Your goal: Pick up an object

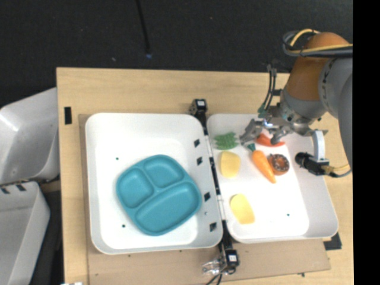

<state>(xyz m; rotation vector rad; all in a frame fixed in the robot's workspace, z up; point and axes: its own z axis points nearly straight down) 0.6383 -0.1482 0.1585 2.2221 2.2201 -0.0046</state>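
Two white bins share a bench as the arm (309, 82) reaches in low over the right bin (309, 218).

From above, the arm bends down from the right, orange band uppermost, its gripper (254, 132) at the bin's far side, just right of a green piece (225, 140) and over a red piece (264, 139); whether the pincer holds anything cannot be told. Nearby lie a carrot (263, 165), a round dark piece (278, 163) and two yellow pieces (230, 164) (241, 209). The left bin (101, 218) holds a blue tray (157, 193).

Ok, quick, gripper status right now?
Gripper: cannot be told; it sits low at the back of the right bin, by the green item and carrot.
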